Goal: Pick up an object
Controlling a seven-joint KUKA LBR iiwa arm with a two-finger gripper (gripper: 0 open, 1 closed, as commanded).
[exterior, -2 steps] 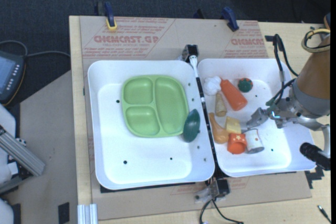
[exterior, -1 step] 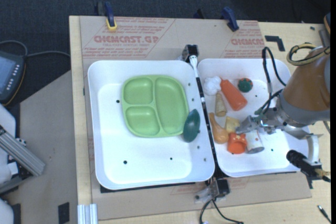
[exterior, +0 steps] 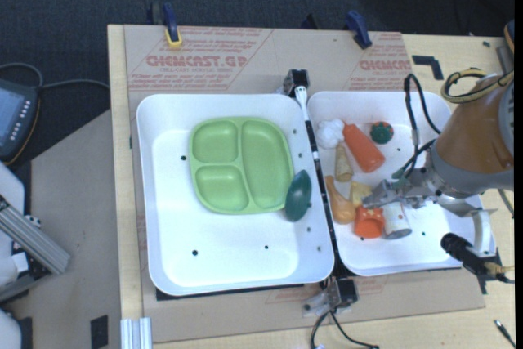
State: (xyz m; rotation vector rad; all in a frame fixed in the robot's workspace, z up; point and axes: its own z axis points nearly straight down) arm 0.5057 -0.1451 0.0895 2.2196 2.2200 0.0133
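Orange and yellow toys crowd the right bin point(exterior: 425, 257), where the gripper point(exterior: 384, 204) sits low at about nine o'clock from the wrist, over a small orange object point(exterior: 368, 223) (whether it is gripped, I cannot tell). This looks like the grasp step; next calls for a straight lift, checking the object comes up.

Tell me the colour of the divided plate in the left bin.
Light green plate, seen in the camera view.
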